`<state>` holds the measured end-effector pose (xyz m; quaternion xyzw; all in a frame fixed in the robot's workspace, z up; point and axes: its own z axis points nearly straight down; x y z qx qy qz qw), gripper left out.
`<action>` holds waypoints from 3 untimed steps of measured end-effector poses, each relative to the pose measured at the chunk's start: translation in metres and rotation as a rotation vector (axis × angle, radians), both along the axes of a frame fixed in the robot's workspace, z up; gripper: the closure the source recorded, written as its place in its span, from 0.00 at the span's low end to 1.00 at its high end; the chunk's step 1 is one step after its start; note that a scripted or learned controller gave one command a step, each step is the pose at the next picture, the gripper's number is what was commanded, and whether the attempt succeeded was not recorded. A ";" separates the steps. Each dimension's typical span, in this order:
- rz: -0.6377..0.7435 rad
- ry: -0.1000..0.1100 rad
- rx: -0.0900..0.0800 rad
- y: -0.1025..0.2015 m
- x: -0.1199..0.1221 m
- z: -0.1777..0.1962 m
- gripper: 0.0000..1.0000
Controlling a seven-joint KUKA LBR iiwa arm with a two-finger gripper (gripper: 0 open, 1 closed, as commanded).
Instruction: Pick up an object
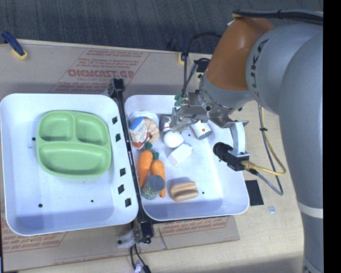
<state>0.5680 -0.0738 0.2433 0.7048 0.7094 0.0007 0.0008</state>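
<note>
The gripper (179, 118) is seen low over the far part of the right bin (230, 201), below the orange band of the arm (284, 61); whether it is apart or together cannot be told, since the tips are lost among metal parts and clutter, and nothing can be made out as clamped in it. Just below the gripper, nearly touching it, a white egg (171, 139) is found, and this is judged the likeliest thing to be taken. It would be expected to be light, stiff and smooth, so a slip out of a pinch is to be feared; a hold across its middle, at the widest part, is advised. Just beyond the egg from the gripper, a white block (180, 153) lies, light and flat-sided, which would be held more surely across two opposite faces. To the gripper's left a small packet (139, 131) is set against the bin wall. Further toward the near side, two carrots (150, 168) lie side by side, with a round grey thing (154, 184) and a bun (183, 190) beyond them. Well apart, in the left bin (23, 209), a green tray (74, 144) is seen.
</note>
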 end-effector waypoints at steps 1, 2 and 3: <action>-0.001 0.004 -0.001 -0.015 -0.075 -0.009 1.00; -0.001 0.004 -0.001 -0.015 -0.074 -0.009 0.00; 0.000 0.008 0.000 -0.036 -0.048 -0.127 0.00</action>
